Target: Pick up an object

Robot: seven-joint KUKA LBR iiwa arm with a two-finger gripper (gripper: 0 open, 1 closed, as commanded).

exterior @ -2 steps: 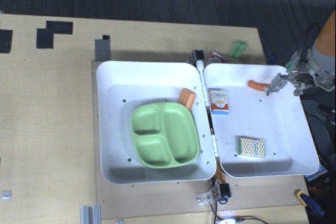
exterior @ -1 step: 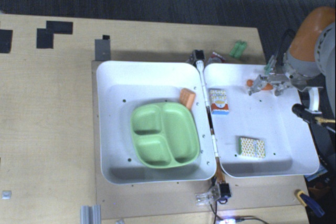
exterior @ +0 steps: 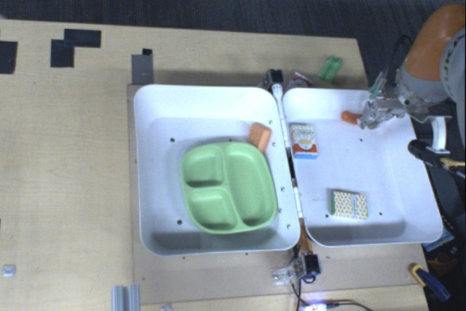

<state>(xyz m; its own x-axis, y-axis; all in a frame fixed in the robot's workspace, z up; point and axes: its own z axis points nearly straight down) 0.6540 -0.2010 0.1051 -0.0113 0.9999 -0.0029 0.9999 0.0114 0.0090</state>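
Note:
My gripper [exterior: 376,113] hangs low over the back right corner of the right bin [exterior: 393,178], its metal tip just right of a small orange piece [exterior: 351,116] that lies on the bin floor. I see nothing held in it. A small white carton with a blue and orange print [exterior: 303,140] lies near that bin's left wall. A flat green and yellow packet [exterior: 349,205] rests toward the front. In the left bin [exterior: 156,156] sits a green divided plate [exterior: 229,186], with an orange block [exterior: 259,135] at its back right rim.
The ridge between the two bins [exterior: 287,156] runs front to back. A green object [exterior: 330,68] lies on the bench behind the right bin. Black cables and arm parts [exterior: 433,149] crowd that bin's right edge.

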